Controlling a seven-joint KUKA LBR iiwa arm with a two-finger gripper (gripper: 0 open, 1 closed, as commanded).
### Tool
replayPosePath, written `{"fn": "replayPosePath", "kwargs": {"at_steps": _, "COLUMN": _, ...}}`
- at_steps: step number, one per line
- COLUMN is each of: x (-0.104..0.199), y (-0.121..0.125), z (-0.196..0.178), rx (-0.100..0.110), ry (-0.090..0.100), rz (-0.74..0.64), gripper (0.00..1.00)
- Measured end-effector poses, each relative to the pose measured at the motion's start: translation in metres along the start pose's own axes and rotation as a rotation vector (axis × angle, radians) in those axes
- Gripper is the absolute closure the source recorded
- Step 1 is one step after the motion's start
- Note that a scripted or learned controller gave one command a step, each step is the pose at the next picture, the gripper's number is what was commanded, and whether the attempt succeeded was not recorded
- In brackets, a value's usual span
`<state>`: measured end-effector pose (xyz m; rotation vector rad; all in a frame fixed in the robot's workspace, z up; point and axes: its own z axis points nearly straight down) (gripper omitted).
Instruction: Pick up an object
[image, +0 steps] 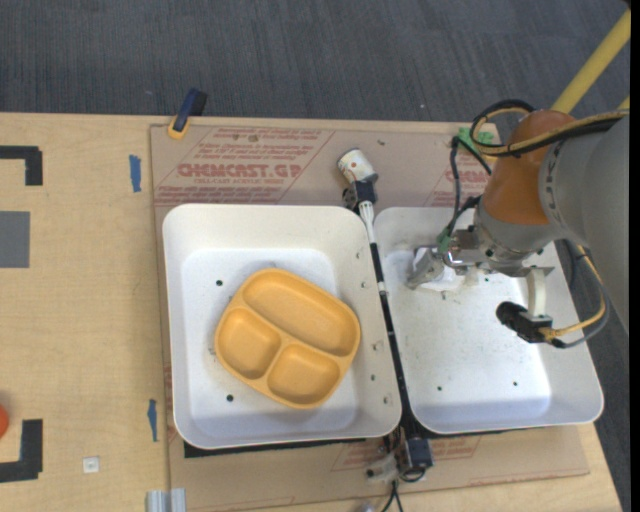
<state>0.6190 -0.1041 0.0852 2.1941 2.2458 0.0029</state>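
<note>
A yellow divided plate (288, 336), with three compartments, is lying flat in the left bin (190, 250), sitting a little toward the bin's lower middle and turned at a slant. The grey arm (560, 190) with its orange band is reaching in from the right and hanging over the upper part of the right bin (480, 390). Its tool (428, 268) is pointing toward the upper left corner of that bin, close to the divide between the two bins and well apart from the plate. Whether the tool is spread or pressed together cannot be told. Both bins are resting on the brown surface (80, 300).
</note>
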Motion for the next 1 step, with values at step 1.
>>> {"fn": "replayPosePath", "kwargs": {"at_steps": 1, "x": 0.0082, "y": 0.0362, "z": 0.0002, "rx": 0.001, "ry": -0.001, "rz": 0.127, "gripper": 0.00}}
